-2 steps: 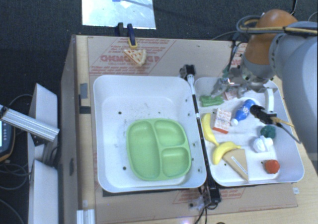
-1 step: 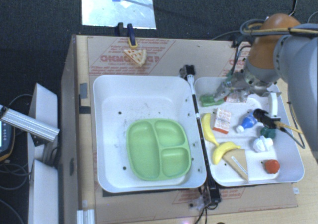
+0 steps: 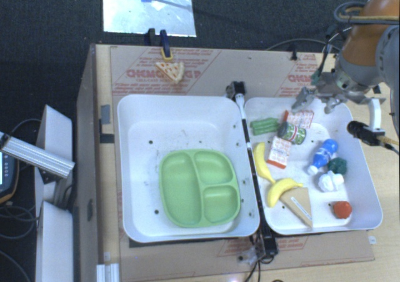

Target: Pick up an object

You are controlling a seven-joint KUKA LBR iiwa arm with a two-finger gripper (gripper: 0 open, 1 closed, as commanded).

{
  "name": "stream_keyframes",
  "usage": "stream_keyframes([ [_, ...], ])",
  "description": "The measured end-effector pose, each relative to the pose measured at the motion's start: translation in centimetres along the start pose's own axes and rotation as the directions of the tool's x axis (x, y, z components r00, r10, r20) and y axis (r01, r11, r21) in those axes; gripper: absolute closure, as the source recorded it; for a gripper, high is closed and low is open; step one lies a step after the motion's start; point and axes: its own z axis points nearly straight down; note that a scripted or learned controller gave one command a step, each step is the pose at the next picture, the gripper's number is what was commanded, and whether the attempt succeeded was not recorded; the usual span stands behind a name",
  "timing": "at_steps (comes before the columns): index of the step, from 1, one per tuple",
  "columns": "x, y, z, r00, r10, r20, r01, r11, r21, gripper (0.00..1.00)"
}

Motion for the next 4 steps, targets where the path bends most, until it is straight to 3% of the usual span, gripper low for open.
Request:
stream_keyframes([
  [1,3.7,0.4,8.1,1.000,0.002,-0.001,-0.002,1.000,0.011,0.00],
  [2,3.7,0.6,6.9,1.000,-0.001,-0.003,0.001,1.000,0.011,1.00],
  [3,3.7,0.6,6.9,1.000,-0.001,-0.003,0.001,1.000,0.011,0.00],
  [4,7.1,0.7,6.7,1.000,-0.003,-0.003,0.003,1.000,0.002,0.00],
])
